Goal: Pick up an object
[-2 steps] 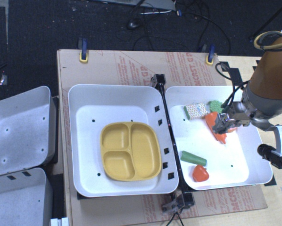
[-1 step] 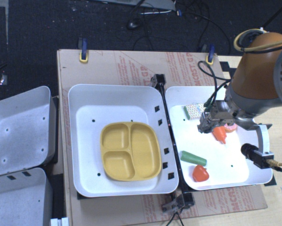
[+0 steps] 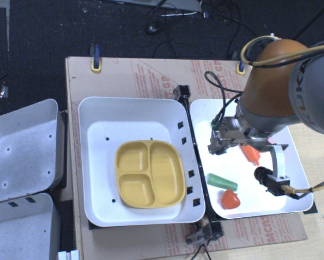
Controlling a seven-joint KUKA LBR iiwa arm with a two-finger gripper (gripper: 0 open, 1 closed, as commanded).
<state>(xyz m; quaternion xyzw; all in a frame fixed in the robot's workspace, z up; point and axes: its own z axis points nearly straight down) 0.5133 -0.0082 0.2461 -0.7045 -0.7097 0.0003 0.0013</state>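
Over the right bin (image 3: 300,161), the hand (image 3: 220,143) hangs low.

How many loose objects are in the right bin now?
3: an orange piece by the pincer, a green piece mid-bin, a red piece near the front. The arm may hide more.

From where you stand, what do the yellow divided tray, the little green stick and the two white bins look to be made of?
The yellow divided tray looks like moulded plastic: one even colour, rounded edges, a dull sheen. The green stick seems to be plastic too, smooth and uniformly coloured, though it is too small to be sure. The white bins look like thin formed plastic with a matte finish and soft, rounded corners.
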